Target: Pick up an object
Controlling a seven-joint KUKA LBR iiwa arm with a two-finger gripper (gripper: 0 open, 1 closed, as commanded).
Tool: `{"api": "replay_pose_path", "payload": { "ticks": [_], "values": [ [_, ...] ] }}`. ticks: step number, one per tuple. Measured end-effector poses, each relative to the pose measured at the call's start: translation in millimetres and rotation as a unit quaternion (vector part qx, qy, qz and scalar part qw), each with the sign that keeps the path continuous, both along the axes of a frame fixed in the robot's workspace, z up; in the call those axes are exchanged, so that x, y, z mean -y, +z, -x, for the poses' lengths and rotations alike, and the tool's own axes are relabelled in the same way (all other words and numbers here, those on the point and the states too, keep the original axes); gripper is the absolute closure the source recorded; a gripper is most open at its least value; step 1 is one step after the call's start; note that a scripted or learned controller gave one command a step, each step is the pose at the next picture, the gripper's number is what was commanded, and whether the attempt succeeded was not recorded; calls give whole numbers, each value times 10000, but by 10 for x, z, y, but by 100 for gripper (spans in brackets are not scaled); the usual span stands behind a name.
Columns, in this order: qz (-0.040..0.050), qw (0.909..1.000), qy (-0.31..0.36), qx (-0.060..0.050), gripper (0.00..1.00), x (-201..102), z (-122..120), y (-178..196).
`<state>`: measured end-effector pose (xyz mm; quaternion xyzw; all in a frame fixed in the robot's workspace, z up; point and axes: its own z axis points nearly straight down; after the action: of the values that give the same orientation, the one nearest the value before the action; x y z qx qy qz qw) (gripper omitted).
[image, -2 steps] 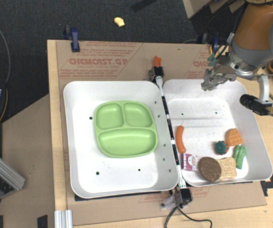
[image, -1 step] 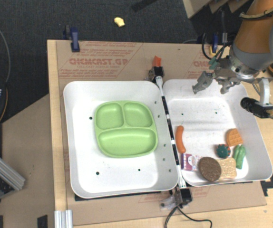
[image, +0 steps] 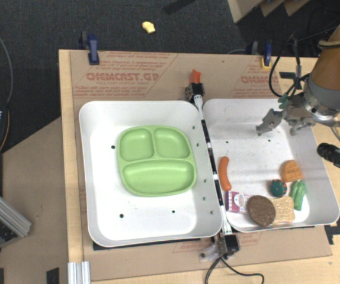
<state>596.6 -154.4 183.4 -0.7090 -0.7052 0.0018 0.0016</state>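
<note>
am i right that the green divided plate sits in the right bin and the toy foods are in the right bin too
Not quite: the camera view shows the green divided plate in the left bin, not the right. The toy foods are in the right bin, as you said.

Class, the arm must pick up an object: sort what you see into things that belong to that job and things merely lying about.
Job: gripper; sausage; brown patty; green pod; right bin.
Lying about: green divided plate; left bin; yellow scrap on the floor.
</note>
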Motion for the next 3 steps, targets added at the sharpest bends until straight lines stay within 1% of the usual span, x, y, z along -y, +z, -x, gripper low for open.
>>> {"api": "replay_pose_path", "payload": {
  "ticks": [1,2,3],
  "values": [
    [-1,10000,-4,-4,0,496,579,-336],
    [40,10000,17,84,0,439,961,-968],
    [-1,10000,26,35,0,606,1070,-981]
  ]
}}
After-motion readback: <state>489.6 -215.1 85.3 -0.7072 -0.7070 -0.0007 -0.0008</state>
